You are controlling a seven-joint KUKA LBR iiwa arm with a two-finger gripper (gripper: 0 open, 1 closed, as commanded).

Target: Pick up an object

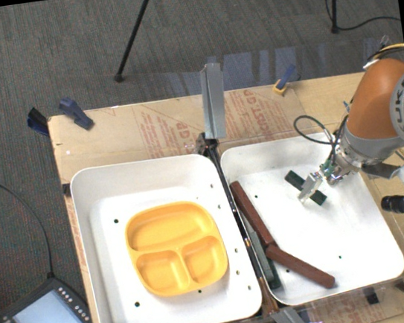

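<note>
Reaching in from the worktop's right edge, arm (379, 112) angled down over the right bin (365, 245).
Gripper (313, 189) near bin's back-right; can't tell its grip state. Brown L-shaped piece (275, 247) lies along bin's left wall, long axis back-to-front, foot angling toward front-right corner. Yellow divided tray (176, 247) in left bin (92, 203).

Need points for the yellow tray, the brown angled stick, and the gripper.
yellow tray (176, 247), camera view, on the ridge where its three compartments meet.
brown angled stick (262, 237), camera view, on its long arm just above the bend.
gripper (313, 191), camera view, at its tip over the right bin.
</note>
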